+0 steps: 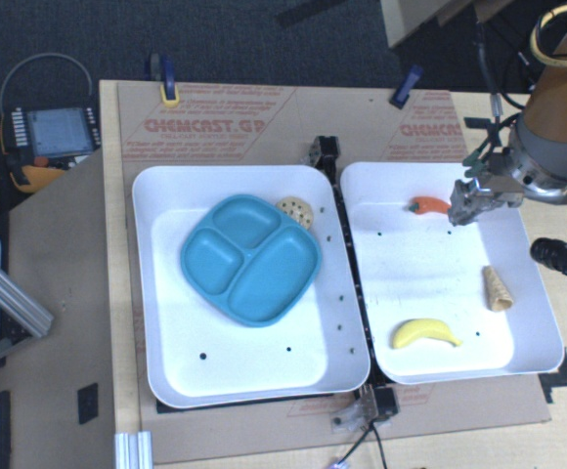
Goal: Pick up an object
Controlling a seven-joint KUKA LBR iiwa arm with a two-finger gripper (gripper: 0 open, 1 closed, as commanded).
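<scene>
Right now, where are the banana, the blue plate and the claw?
banana (425,334): camera view, middle of its yellow body.
blue plate (251,259): camera view, the ridge between its compartments.
claw (462,210): camera view, its tip, beside the orange object (427,205).

1. I see the arm (555,115) reaching in from the right; its pincer (466,206) sits low over the far part of the right bin (440,355).
2. An orange-red item (428,205) lies just beside the pincer, on its left. Contact cannot be judged.
3. Right bin also holds a banana (424,334) near the front and a tan cone-like piece (498,288) toward the right wall, well apart.
4. Left bin (166,360) holds a blue divided plate (251,259); a round cookie (296,209) touches its far rim.
5. Both bins rest on a cardboard-covered surface (117,262).
</scene>
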